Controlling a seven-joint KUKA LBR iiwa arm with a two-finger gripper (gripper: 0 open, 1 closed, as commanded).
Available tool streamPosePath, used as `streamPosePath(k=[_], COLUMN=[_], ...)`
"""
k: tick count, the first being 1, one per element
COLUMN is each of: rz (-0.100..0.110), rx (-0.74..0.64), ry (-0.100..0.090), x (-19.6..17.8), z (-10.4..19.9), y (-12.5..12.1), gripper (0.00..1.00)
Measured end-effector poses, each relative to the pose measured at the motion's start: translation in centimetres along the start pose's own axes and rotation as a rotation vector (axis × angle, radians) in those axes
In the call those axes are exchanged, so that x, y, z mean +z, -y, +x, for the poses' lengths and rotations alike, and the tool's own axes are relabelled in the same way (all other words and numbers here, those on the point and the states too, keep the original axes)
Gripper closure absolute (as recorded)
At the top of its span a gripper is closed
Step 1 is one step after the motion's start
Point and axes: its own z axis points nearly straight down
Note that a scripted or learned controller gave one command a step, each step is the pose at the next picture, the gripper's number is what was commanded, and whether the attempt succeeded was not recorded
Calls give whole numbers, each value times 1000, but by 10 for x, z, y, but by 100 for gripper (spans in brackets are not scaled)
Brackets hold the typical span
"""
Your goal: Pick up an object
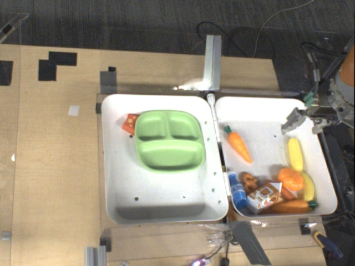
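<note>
Item: my gripper [304, 121], at the right bin's [260, 107] upper right rim; fingers spread, nothing between them. Right bin: carrot [240, 147] left of centre; yellow corn [295, 154] at right; orange fruit [290, 179], blue bottle [237, 190] and small carton [267, 195] heaped along the near edge. Left bin [119, 165]: green divided plate [168, 139], red packet [130, 124] touching its left edge

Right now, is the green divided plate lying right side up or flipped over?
Right side up. The green divided plate lies flat in the left bin with its three compartments facing up, nothing in them.
</note>
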Motion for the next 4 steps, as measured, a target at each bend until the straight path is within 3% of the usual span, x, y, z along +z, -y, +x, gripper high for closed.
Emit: streamPosePath(k=[1, 2, 3, 4], rz=[-3, -9, -6, -12], rx=[-46, -105, -111, -112], ry=[0, 2, -1, 1], x=[186, 191, 181, 180], z=[20, -12, -11, -11], y=[-3, -103, -103, -104], gripper=[0, 0, 100, 0])
